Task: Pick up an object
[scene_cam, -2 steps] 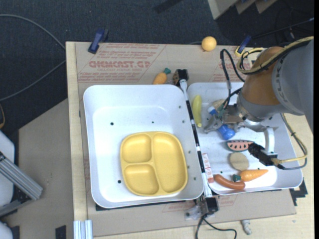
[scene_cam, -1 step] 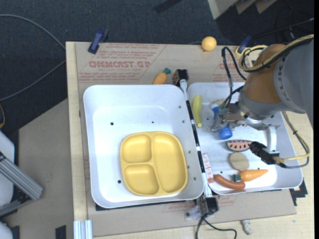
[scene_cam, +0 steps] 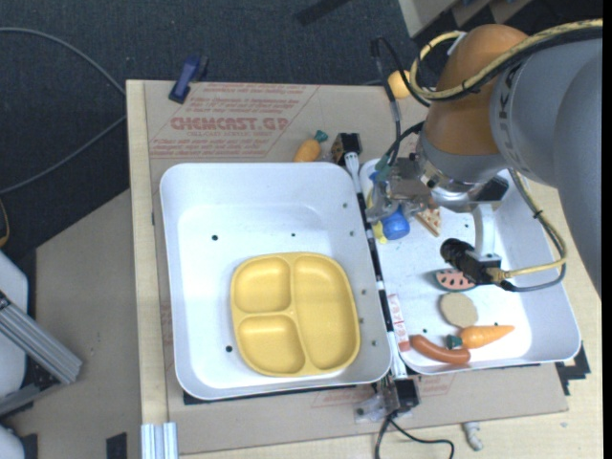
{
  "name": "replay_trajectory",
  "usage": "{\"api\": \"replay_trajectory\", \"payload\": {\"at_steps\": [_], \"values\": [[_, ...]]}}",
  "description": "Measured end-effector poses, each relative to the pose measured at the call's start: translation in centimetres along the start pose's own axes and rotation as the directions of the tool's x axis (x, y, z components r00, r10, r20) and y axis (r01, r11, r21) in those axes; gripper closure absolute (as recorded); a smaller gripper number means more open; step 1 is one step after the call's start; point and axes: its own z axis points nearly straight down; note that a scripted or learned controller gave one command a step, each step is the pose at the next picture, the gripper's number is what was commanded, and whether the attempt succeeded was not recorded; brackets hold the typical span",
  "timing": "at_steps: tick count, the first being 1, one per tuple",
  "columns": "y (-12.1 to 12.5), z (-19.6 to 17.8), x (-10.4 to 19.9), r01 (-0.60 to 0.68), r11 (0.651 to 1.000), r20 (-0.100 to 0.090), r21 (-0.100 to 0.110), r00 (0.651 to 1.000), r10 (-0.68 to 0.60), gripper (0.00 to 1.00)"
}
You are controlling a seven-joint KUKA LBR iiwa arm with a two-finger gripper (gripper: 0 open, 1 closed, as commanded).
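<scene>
One small blue and yellow toy (scene_cam: 393, 226) lies directly beneath the two-finger gripper (scene_cam: 390, 202) in the right white bin (scene_cam: 535, 342); finger spacing: cannot tell

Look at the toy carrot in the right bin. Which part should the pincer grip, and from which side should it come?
Grip the carrot across its thick middle, coming straight down from above. It lies flat and long, tapering toward its right tip, so closing across the narrow width is probably safest. The sausage crowds its left end.
</scene>
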Motion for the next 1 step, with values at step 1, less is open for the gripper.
{"api": "replay_trajectory", "payload": {"at_steps": [1], "values": [[-3.93, -3.52, -0.33, -0.003, 1.0, 0.002, 0.005, 1.0, 0.003, 1.0]]}}
